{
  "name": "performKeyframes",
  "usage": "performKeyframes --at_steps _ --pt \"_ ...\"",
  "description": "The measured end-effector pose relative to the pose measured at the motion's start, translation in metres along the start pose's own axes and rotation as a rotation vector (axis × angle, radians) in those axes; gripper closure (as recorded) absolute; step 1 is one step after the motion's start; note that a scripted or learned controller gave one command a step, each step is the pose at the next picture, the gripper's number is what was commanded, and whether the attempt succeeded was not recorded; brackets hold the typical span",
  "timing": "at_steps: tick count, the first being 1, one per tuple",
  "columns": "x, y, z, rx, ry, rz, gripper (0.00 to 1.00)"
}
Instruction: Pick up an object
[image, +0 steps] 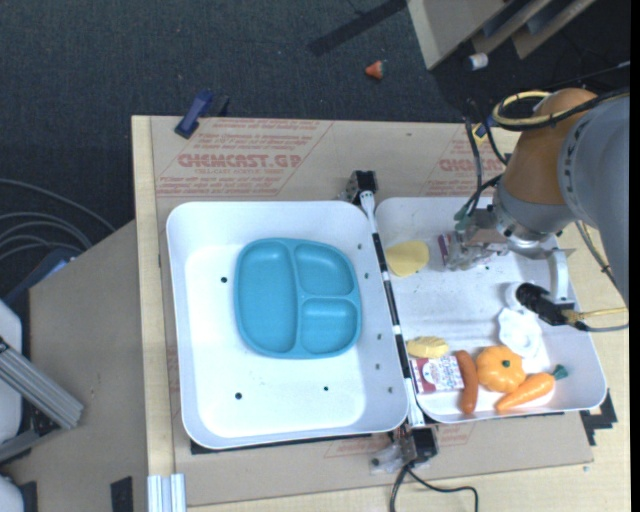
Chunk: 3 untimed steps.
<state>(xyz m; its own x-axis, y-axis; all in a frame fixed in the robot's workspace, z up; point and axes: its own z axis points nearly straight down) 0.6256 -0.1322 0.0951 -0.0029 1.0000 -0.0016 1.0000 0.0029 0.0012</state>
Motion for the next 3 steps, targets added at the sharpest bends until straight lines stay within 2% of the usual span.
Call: performKeyframes --at_steps 1,2,3 --pt "0.023 0.001 -0.078 0.000 0.001 0.001 1.00" --pt "-0.002 0.041 -0.102 0.000 0.001 0.002 1.00" --pt "-0.002 0.041 -0.102 0.001 0.000 0.001 0.00"
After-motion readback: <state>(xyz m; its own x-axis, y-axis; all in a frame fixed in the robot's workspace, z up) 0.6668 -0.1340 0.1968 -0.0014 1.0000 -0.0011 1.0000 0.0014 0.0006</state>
